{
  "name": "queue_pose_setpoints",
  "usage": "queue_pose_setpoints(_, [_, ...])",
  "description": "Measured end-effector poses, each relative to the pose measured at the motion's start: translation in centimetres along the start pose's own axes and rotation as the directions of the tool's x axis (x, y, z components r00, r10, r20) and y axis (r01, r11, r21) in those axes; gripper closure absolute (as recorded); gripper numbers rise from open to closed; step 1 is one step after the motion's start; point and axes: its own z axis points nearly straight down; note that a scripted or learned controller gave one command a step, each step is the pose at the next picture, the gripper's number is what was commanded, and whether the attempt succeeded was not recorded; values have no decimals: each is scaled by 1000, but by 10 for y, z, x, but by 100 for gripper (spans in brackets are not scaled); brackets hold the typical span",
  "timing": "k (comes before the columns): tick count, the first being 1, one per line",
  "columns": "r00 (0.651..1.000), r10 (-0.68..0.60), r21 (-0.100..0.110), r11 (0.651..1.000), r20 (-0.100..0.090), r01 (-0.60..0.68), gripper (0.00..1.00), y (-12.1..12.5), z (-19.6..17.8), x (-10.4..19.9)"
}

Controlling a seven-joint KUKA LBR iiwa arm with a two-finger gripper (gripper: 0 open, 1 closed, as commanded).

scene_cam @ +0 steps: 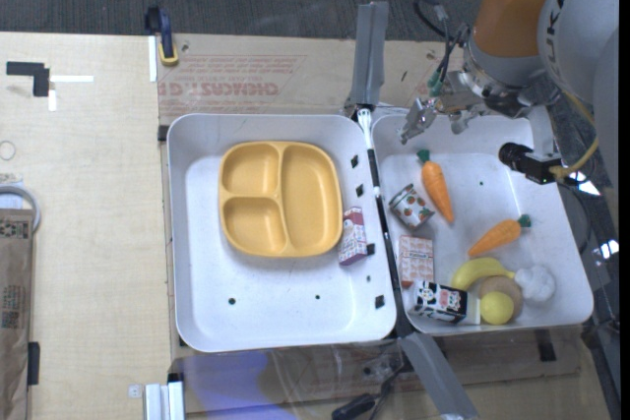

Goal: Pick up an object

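With the claw (pixel 425 118) seemingly spread and unloaded at the right bin's (pixel 576 305) far edge above the upright carrot (pixel 437 192), a slanted descent could roll it aside.

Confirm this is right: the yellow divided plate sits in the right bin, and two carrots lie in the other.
Wrong bin. The camera view shows the yellow divided plate in the left bin; the two carrots lie in the right bin.

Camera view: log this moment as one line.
gripper: above right bin's far-left corner, holding nothing | nearest: carrot | right bin: second carrot, banana | left bin: yellow plate
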Motion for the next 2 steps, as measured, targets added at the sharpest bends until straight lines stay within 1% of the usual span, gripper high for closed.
queue_pose_setpoints(1, [986, 167, 0, 986, -1, -167, 0, -9, 99, -46])
queue_pose_setpoints(2, [986, 168, 0, 986, 0, -168, 100, -9, 90, -47])
